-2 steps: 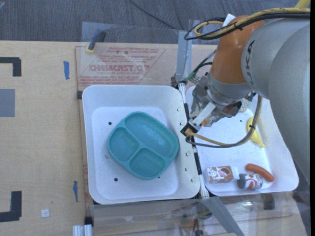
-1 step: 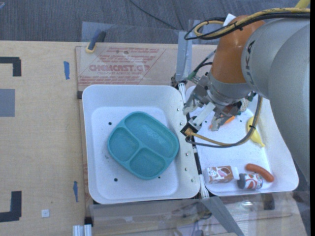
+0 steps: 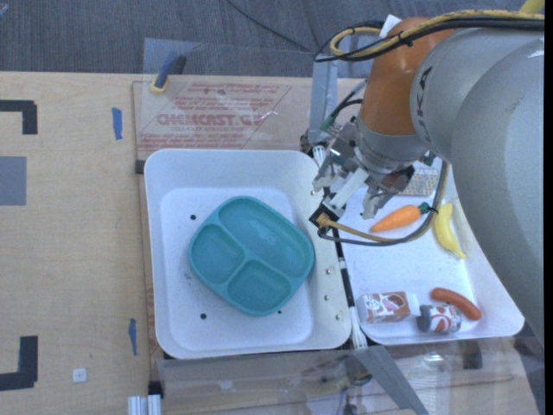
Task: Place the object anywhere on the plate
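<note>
The hand (image 3: 356, 199) is hovering over the right bin (image 3: 492, 305) near the toy carrot (image 3: 396, 219), fingers apart and gripping nothing. The teal divided plate (image 3: 251, 254) is sitting bare in the left bin (image 3: 164, 232); picking and placing are both remaining.

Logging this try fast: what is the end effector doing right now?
End effector: above the right bin's left edge, beside the carrot; grip state cannot be told.
</note>
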Robot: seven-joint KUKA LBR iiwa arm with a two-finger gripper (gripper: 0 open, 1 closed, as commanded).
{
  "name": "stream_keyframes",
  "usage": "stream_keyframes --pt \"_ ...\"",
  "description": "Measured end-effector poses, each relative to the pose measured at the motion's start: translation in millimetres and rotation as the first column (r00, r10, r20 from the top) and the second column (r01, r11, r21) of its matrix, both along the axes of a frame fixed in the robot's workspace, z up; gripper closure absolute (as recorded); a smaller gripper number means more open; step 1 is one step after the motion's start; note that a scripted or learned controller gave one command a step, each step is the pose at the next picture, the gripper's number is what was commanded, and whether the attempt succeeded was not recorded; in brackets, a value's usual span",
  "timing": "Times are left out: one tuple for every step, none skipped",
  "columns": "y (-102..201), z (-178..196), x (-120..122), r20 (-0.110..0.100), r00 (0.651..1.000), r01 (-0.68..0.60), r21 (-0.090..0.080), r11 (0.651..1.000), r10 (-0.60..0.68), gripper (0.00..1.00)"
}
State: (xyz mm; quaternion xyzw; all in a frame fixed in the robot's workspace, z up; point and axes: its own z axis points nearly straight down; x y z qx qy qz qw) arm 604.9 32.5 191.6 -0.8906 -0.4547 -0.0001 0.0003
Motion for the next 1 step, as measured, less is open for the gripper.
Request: stream_keyframes --pt "-1.5 9.8 0.7 0.001 1.0 0.002 0.001 1.0 -0.002 1.0"
